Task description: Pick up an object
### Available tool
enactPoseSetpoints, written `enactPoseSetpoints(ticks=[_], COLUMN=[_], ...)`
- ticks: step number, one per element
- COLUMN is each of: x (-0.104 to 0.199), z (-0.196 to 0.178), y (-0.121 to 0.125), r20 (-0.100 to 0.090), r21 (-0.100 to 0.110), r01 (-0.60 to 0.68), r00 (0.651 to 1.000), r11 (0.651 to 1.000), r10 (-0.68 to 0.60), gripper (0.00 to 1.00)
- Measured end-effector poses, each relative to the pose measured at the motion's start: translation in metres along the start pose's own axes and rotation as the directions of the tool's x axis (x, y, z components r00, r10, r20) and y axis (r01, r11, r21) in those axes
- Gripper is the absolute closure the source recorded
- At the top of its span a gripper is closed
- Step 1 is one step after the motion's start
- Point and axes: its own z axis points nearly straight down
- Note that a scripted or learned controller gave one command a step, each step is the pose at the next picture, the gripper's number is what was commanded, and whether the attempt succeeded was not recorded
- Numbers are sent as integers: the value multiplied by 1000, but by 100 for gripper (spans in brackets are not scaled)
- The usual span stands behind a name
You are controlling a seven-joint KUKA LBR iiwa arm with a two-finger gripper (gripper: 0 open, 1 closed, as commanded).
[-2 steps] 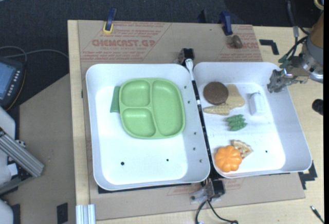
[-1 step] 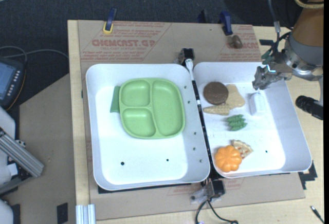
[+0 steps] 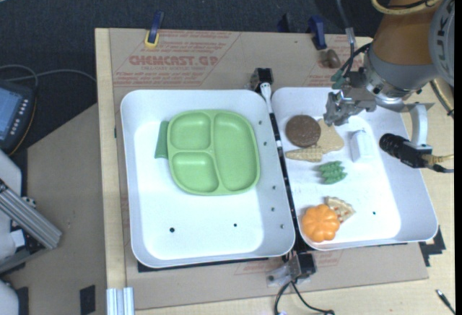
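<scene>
Brown cookie (image 3: 303, 131) lies just beside claw (image 3: 336, 117).

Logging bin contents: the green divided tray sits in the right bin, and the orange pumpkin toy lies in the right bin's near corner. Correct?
Not quite. The camera view shows the green divided tray in the left bin, not the right. The orange pumpkin toy does lie in the right bin, at its near corner.

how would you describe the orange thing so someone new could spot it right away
Look in the right bin, the one beside the bin holding the green tray. Go to its near-left corner: the pumpkin sits there, against a pale cracker. It is the only round, orange, ribbed item; the broccoli and brown disc lie farther back.
</scene>
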Motion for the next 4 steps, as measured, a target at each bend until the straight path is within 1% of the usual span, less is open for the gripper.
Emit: enactPoseSetpoints(ticks=[1, 2, 3, 4], x=[-5, -15, -5, -11], z=[16, 4, -4, 17], y=[-1, -7, -2, -1], r20=[3, 4, 4, 3], r21=[3, -3, -4, 3], r01=[-7, -8, -5, -8], r00=[1000, 1000, 1000, 1000], r11=[1000, 1000, 1000, 1000], r10=[7, 8, 5, 8], gripper=[100, 100, 100, 100])
